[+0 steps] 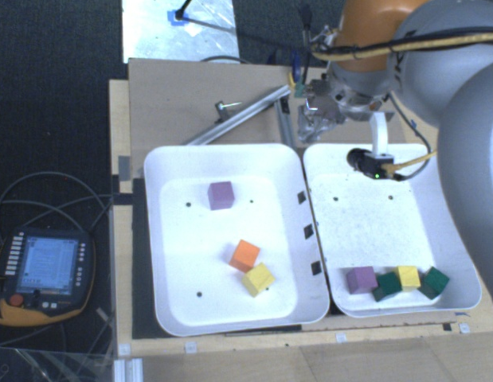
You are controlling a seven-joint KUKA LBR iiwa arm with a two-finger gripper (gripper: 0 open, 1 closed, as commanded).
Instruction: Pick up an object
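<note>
The arm (pixel 461 78) is smooth grey with rounded casings, an orange band (pixel 377 14) above the wrist, yellow and black cables along it, and a metal-grey pincer (pixel 310 122) mount.

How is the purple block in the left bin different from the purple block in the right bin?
The purple block in the left bin sits alone near the far side of its bin, while the purple block in the right bin sits at the near edge. The left one has nothing touching it; the right one is pressed against a green block in a row of blocks. Both are purple cubes that look about the same size.
</note>
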